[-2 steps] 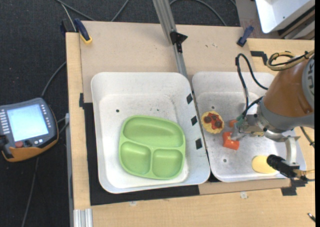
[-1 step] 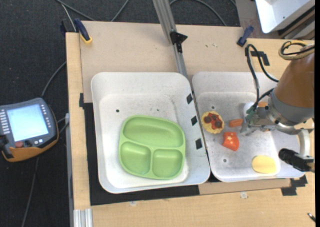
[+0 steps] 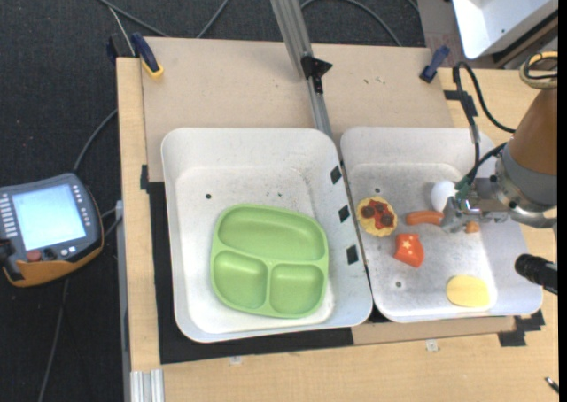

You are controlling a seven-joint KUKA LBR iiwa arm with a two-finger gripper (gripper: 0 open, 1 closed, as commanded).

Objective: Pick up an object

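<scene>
The right bin holds several toy foods. A small round tart with red topping lies at its left side, an orange sausage-like piece beside it, a red chunk below them, a yellow lump near the front and a white egg further back. My gripper hangs low over the right bin, just right of the orange piece and below the egg. A small orange bit shows right beside the gripper.
A green divided plate lies in the left bin. A metal post slants down to the divider between the bins. A teach pendant rests off the bench at left. Cables run along the right bin's far right edge.
</scene>
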